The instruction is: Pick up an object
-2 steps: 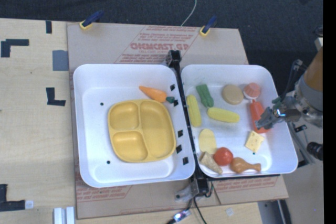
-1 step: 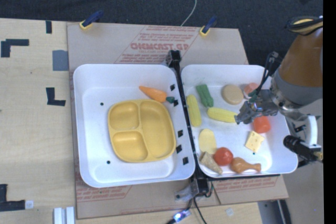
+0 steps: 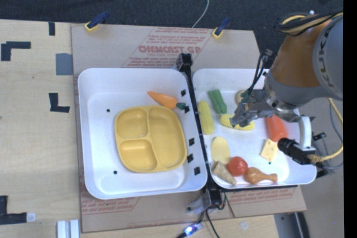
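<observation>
Along the near rim of the right bin lie a drumstick-shaped toy, a red tomato just left of it, and a tan wedge at the near left corner. Farther in from the tomato: a pale yellow oval piece, a cheese wedge to its right, an orange-red piece beyond that.

Mid-bin, the gripper sits low over a small yellow item, which pokes out directly beneath and slightly nearward of the tips. Cannot tell how wide the jaws stand, nor whether anything is held. Judgement: yellow item is the likely target; its long axis appears to run left-right.

Left of the gripper: corn cob, long axis near-far; green pickle farther back.

Left bin: yellow divided plate, carrot behind it.

Beyond the bins, cardboard carries red print, roughly "CHEMCAST", rest unreadable.
</observation>
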{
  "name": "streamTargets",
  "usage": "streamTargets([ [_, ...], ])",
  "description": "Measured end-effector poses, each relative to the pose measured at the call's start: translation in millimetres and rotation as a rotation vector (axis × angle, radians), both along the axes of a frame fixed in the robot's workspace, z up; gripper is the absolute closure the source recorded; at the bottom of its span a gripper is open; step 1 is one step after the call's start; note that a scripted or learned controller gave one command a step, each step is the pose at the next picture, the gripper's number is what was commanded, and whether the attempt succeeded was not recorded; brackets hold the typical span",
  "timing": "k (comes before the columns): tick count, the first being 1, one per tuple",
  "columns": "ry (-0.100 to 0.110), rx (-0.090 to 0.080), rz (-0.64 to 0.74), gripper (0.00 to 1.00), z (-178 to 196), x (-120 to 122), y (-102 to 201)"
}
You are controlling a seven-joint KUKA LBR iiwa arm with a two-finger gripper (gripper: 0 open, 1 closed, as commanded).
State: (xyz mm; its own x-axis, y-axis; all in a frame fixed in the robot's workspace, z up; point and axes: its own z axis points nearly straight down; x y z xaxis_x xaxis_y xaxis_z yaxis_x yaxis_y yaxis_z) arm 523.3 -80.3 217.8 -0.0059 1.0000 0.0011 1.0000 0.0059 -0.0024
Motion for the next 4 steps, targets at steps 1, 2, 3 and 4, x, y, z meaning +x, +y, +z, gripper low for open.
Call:
streamTargets([
  [1, -0.003, 0.000, 0.001, 1.00, 11, 25, 48],
  [2, -0.001, 0.000, 0.001, 1.00, 3, 41, 105],
  [3, -0.003, 0.001, 0.001, 1.00, 15, 67, 157],
  [4, -0.001, -0.001, -0.003, 1.00, 16, 75, 172],
])
